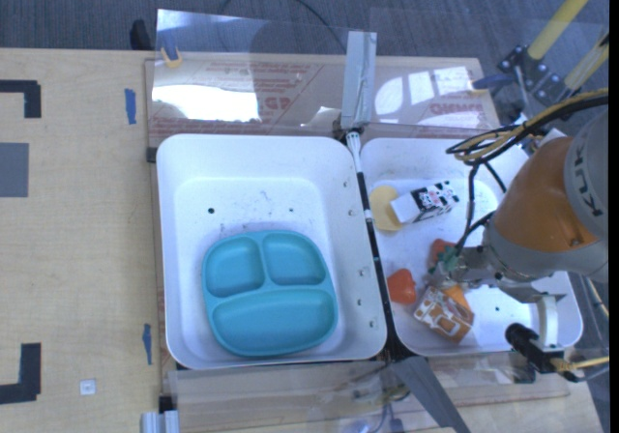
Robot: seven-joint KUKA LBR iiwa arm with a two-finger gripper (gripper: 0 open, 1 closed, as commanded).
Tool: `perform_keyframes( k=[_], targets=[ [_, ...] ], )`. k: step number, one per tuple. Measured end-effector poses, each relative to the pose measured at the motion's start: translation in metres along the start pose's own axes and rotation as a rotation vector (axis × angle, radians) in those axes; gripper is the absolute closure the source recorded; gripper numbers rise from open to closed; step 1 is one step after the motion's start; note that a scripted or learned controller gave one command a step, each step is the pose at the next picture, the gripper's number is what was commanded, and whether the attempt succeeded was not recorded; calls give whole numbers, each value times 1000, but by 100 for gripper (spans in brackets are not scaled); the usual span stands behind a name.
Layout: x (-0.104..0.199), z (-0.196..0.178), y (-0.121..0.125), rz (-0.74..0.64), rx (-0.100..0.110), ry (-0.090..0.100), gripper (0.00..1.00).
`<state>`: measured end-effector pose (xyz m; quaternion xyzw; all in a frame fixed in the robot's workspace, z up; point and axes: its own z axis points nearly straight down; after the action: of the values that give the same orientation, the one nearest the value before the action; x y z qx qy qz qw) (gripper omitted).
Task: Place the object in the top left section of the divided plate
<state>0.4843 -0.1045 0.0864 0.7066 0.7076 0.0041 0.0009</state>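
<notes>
A blue divided plate (269, 294) lies in the left bin, with two small sections at its top and one large section below. Its top left section (232, 268) holds nothing. My gripper (447, 270) is low in the right bin, among several small objects. Right beside it are a red-orange piece (442, 249), an orange block (401, 285) and an orange-and-white packet (444, 314). The arm's body hides the fingertips, and I see nothing clearly held between them.
A pale yellow piece (386, 208) and a black-and-white toy (432, 200) lie at the back of the right bin (406, 153). The ridge (368, 228) between the two bins runs between gripper and plate. Cables hang over the right bin's far corner.
</notes>
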Motion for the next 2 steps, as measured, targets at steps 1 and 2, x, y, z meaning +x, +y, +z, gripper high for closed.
perform_keyframes(
  k=[1,2],
  targets=[
    [7,0,-1,-157,-1,-9,100],
    [4,0,-1,-349,0,-8,100]
  ],
)
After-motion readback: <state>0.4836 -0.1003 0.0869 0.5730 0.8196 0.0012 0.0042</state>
